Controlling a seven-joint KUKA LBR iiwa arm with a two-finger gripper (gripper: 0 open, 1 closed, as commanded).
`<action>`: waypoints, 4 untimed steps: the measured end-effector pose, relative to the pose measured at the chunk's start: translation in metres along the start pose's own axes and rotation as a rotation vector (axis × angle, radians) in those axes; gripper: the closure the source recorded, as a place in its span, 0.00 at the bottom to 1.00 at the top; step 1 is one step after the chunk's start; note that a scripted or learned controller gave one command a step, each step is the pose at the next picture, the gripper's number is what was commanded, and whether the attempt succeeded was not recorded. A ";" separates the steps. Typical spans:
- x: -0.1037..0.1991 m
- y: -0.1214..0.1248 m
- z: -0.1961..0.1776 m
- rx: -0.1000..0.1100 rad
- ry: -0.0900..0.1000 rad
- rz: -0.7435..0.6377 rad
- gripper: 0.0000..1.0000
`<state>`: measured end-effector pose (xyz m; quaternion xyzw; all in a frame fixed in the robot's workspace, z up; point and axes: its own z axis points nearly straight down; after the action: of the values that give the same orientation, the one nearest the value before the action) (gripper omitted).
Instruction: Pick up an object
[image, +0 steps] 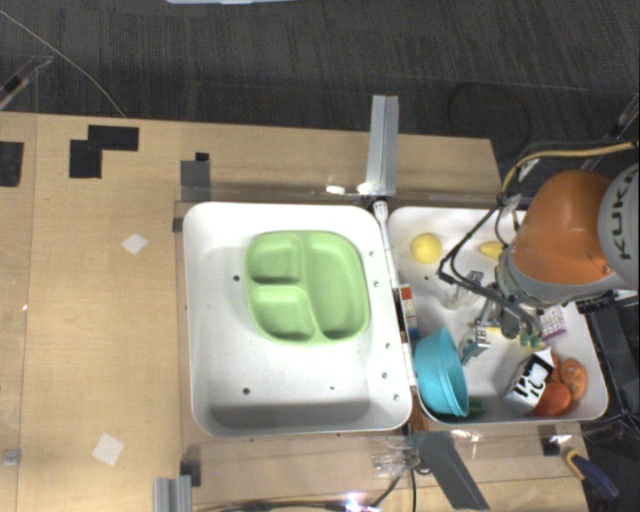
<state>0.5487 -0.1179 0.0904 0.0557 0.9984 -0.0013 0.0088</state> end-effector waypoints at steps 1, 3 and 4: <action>-0.005 0.001 -0.015 0.000 -0.017 -0.006 1.00; -0.061 0.019 -0.153 -0.003 0.006 -0.084 0.00; -0.062 -0.058 -0.003 -0.001 0.010 -0.077 0.00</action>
<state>0.6035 -0.1828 0.0949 0.0171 0.9998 -0.0008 0.0037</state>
